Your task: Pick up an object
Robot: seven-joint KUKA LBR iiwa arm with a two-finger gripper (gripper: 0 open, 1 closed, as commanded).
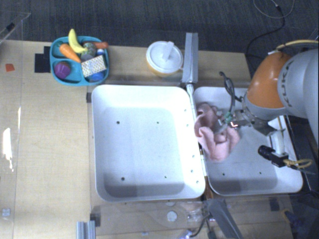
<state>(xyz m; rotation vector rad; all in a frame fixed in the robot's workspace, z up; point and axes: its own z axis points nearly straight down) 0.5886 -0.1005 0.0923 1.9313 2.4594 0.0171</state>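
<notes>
Pressed down on pink cloth [214, 133] by left wall of right bin [259, 185]; gripper [225, 124] grip unclear; left bin [144, 133] wide open.

Light wood bench [45, 148]. Two shallow white bins side by side on it: left bin [144, 143] and right bin [259, 180] (rims touching or nearly so). Behind the left bin: blue divided tray [54, 73] of toy food at the back-left, white lidded cup [164, 58] to its right. Small orange tag [9, 67] near the left edge.
</notes>
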